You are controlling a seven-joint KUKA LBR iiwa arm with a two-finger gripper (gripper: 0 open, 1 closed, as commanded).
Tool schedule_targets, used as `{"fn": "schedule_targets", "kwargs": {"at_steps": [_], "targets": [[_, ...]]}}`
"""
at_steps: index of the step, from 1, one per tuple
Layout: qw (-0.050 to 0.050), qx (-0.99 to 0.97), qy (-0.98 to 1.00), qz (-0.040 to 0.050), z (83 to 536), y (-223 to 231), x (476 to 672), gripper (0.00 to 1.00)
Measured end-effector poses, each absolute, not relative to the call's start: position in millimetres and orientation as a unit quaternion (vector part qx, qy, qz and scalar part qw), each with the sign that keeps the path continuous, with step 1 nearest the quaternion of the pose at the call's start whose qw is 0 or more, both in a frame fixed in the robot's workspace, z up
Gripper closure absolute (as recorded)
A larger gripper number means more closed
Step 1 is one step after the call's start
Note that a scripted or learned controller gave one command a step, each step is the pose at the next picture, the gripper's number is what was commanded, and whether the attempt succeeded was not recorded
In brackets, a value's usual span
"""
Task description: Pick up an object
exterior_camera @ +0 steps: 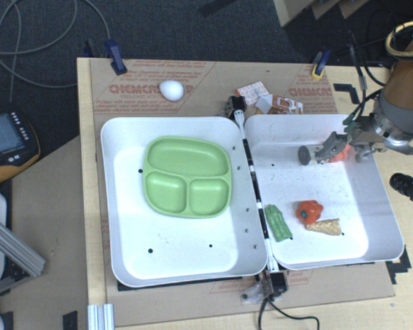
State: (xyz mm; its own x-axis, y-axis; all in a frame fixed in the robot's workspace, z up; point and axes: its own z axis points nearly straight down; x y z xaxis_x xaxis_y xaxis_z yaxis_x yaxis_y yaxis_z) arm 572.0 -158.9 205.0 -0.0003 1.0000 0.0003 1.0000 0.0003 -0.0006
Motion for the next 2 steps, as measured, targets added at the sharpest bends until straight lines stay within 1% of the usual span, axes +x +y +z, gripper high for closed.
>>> {"fn": "schedule_targets", "kwargs": {"at_steps": [1, 2], "targets": [[0.000, -0.707, -0.707, -0.0001, 84, -134, 528.3, 0.00], [0.001, -0.707, -0.707, 0.0005, 84, -135, 487.6, 0.00]]}}
